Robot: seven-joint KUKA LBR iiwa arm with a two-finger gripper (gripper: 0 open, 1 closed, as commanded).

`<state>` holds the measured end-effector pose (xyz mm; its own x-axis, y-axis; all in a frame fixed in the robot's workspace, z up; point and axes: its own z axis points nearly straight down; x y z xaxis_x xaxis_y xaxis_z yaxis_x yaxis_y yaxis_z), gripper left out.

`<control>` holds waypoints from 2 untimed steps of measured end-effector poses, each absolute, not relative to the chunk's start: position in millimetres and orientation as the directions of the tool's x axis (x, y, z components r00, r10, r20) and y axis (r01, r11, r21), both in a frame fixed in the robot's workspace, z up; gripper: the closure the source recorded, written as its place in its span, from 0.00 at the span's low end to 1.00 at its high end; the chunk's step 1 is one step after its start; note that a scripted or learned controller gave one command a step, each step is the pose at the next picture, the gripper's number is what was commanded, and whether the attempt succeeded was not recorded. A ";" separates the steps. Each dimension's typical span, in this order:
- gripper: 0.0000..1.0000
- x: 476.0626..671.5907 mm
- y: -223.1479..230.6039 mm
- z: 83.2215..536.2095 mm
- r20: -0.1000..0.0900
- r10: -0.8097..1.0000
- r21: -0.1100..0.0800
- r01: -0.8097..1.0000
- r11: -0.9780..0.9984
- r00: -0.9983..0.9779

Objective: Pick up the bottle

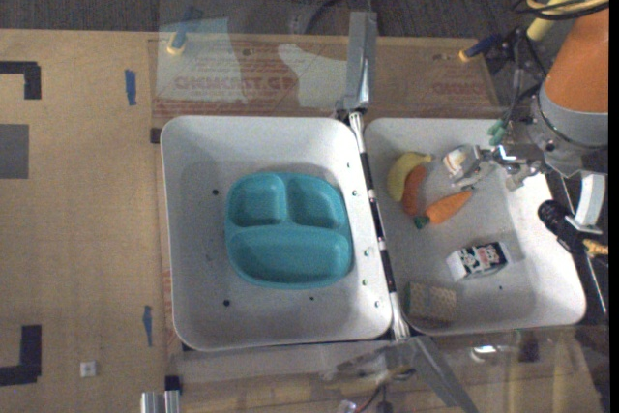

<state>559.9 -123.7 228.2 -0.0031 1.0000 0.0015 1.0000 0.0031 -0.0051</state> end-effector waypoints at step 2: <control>1.00 601.2 -109.3 311.7 -0.003 0.853 -0.003 0.853 -0.522 0.522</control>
<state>601.2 -109.3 311.7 0.5216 0.8532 -0.0025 0.8532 -0.5216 -0.0029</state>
